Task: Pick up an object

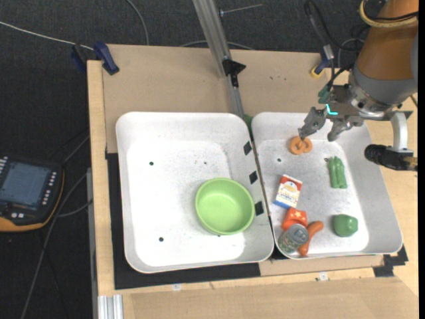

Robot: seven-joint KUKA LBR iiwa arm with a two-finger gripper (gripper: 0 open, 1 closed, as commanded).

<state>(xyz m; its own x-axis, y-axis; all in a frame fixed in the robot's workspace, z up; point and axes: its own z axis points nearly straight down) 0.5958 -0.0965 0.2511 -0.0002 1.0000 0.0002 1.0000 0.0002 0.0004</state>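
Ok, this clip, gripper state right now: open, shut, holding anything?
Gripper: open, fingers spread, holding nothing; it sits just above the small orange piece in the right bin.

left bin (133, 138) mostly open floor, green bowl (224, 206) blocking its near right corner, right bin (378, 178) crowded along near edge by carton (289, 193), can (293, 238), green pepper (344, 225), far edge taken by claw (321, 127) over orange ring (300, 145)
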